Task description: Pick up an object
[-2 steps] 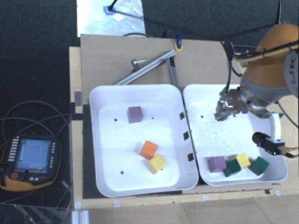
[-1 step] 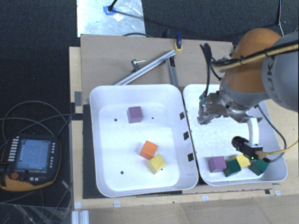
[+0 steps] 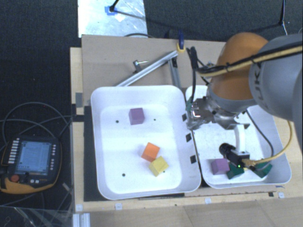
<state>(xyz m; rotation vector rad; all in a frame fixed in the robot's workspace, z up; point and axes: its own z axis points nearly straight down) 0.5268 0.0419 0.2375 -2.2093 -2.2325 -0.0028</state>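
Purple cube (image 3: 219,166) lies in the right bin (image 3: 208,136), just outside the jaws, which stand apart. Closing here would likely catch nothing or nudge it away.

Two white bins sit side by side on a brown bench (image 3: 109,56), and the left bin (image 3: 97,141) touches the side of the right bin (image 3: 280,174). A thin metal bar (image 3: 147,70) lies slanted on the bench behind the left bin. A shiny silver sheet (image 3: 94,13) with a bit of blue tape (image 3: 110,11) lies on the dark floor (image 3: 33,41) past the bench. Left of the bench, a hand controller (image 3: 31,162) with a lit screen and an orange edge rests on the floor, with black cables (image 3: 28,109) looping near it.
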